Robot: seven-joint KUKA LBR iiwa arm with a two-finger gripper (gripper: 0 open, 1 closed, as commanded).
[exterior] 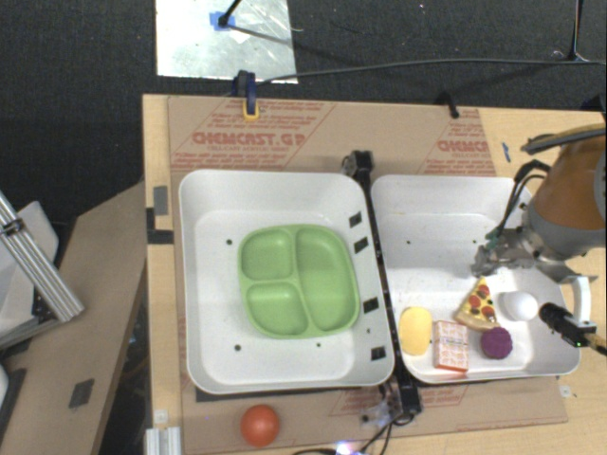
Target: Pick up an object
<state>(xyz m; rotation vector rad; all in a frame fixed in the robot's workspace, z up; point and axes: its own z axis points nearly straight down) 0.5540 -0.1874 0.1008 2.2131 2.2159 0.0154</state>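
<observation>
Two shallow white bins are seen side by side on a brown board. In the left bin (204, 254) a green divided plate (298, 281) lies flat, near the middle, with three compartments. The right bin (427, 216) holds a row of small things along its near wall: a yellow oval piece (414, 330), a red and white carton (451, 345) lying just right of it, a toy pizza slice (477, 304), a purple ball (496, 342) and a white egg-shaped piece (518, 305). The pizza slice and the white piece are close together, and contact between them cannot be judged. The print on the carton is too small to be read.

The arm enters from the right and is cut off by the frame edge; only its orange band and grey wrist are seen. The gripper (488, 260) is lowered into the right bin, just beyond the tip of the pizza slice. Its fingers are dark, small and partly lost against cables, so how wide the pincer stands, or whether anything is gripped, cannot be told.

An orange ball (259, 425) rests outside the bins, on the board's near edge.
</observation>
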